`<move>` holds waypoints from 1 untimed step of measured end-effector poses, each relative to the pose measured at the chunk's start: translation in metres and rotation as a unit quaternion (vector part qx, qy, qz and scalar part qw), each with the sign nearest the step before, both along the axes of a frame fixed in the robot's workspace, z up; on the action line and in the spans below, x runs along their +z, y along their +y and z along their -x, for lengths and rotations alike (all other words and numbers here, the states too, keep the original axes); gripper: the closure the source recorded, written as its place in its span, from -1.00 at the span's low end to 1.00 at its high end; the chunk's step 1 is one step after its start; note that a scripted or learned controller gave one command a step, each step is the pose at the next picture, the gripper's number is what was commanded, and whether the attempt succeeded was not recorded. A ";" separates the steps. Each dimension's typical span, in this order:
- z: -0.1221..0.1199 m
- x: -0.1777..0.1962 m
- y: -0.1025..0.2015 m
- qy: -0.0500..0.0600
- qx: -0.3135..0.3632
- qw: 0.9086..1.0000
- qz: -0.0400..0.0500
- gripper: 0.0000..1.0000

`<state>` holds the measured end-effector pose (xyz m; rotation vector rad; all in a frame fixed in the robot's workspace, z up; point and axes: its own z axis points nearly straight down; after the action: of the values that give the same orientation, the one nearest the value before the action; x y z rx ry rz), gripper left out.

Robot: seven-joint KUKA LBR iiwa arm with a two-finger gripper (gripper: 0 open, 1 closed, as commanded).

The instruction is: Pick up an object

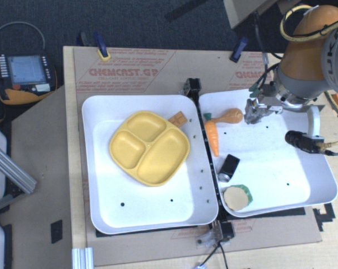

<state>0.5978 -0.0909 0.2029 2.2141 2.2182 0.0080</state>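
While the gripper (257,112) hovers at the frame's upper right, grip unreadable, beside the tan pear-shaped toy (229,116) in the right bin (303,189), that light, smooth, stiff toy looks best pinched across its bulge.

A grey arm (325,49) is seen, with a broad rounded orange band (309,41) above the wrist. A yellowish cable (295,15) is looped beside the band. Below the band a silver metal wrist is fitted, and the small grey tool (257,112) is mounted beneath. A black cylindrical part (304,141) is attached below the band.
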 end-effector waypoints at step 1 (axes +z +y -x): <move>-0.001 0.043 0.000 0.001 0.000 1.000 0.000 1.00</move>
<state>0.5992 -0.0911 0.2459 2.2157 2.2178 0.0063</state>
